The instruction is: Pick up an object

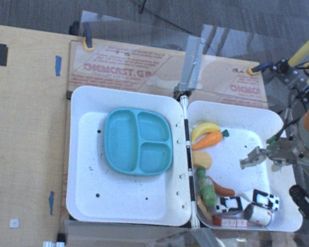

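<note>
From my remote station I look down on a wooden bench carrying two shallow white bins side by side. Behind them lies a brown protective board (125, 66) printed in red with lettering that reads roughly "CHEMCAST GP", repeated on the right part; I cannot make out the smaller print. The left bin (78, 195) holds a teal divided plate (139, 142) with three compartments. The right bin (244, 120) holds the objects to pick: a yellow banana (205, 130) and an orange carrot (208, 141) at the far left side, a tan lump (203, 161) just nearer, then a green and red vegetable piece (208, 189), and along the near edge a black-and-white cow-patterned toy (228, 204), a second one (266, 200) and a white cylinder with a red end (256, 215). The arm enters from the right, and its gripper (251, 159) hangs over the bare middle of the right bin, fingers slightly spread with nothing between them, apart from every object.
</note>
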You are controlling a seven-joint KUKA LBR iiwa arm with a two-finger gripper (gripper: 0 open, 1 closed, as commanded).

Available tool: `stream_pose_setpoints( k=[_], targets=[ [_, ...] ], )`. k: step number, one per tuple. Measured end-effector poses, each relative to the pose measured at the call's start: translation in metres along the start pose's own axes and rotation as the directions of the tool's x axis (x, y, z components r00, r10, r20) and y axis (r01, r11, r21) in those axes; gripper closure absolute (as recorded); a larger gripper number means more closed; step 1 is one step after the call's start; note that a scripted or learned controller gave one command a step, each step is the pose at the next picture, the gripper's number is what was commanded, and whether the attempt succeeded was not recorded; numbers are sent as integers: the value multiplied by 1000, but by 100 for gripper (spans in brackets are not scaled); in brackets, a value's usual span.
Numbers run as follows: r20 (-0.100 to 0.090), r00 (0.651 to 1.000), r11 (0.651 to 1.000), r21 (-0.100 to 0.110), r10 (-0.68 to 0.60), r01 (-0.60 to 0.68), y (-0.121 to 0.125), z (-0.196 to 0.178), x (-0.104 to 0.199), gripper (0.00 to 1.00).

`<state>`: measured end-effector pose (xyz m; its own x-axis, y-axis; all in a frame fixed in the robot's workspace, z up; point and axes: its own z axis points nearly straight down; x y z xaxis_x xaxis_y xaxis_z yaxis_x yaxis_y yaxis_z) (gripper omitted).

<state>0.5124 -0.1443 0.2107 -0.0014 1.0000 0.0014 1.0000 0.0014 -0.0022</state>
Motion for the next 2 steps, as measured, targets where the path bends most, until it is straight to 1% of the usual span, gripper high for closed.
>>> stream_pose_setpoints(
  k=[1,2],
  targets=[
    [3,1000,1000,-15,-16,16,45,121,26,0],
    [3,1000,1000,-15,-16,16,45,121,26,0]
  ],
)
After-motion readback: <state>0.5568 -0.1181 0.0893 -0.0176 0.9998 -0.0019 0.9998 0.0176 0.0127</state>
